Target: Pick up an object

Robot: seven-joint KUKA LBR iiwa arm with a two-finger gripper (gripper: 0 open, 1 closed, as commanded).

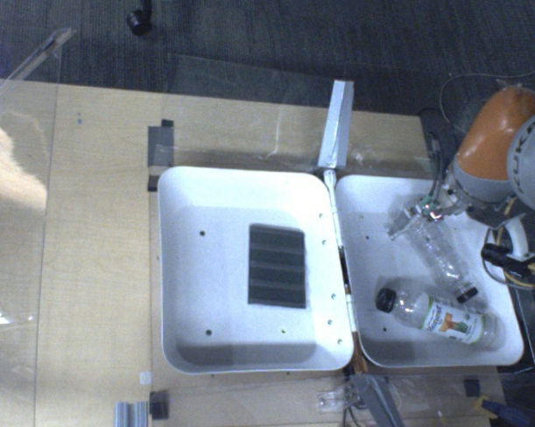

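At the left of the frame the table (82, 246) is bare wood. Next comes the left bin (187, 249), holding a dark ribbed rectangular block (277, 265) that lies flat near its middle, apart from every wall. Nothing is reaching toward it.

Right of the divider, the right bin (362, 255) holds a clear plastic bottle (435, 315) with a black cap and an orange-and-green label, lying on its side in the lower part of the bin, cap pointing left. Just above it lies what looks like a second, clear item (441, 254), too transparent to identify.

At the upper right of the frame the arm (502, 142) leans over the right bin's upper edge, and the claw (425, 212) hangs near the upper part of that bin. Whether it is spread or pressed together cannot be told; the view is too cluttered with reflections there.

By my reading, the pick is not yet done: both the block and the bottle rest on their bin floors, and nothing is visibly pinched. Descent, grasp and lift all seem to remain.
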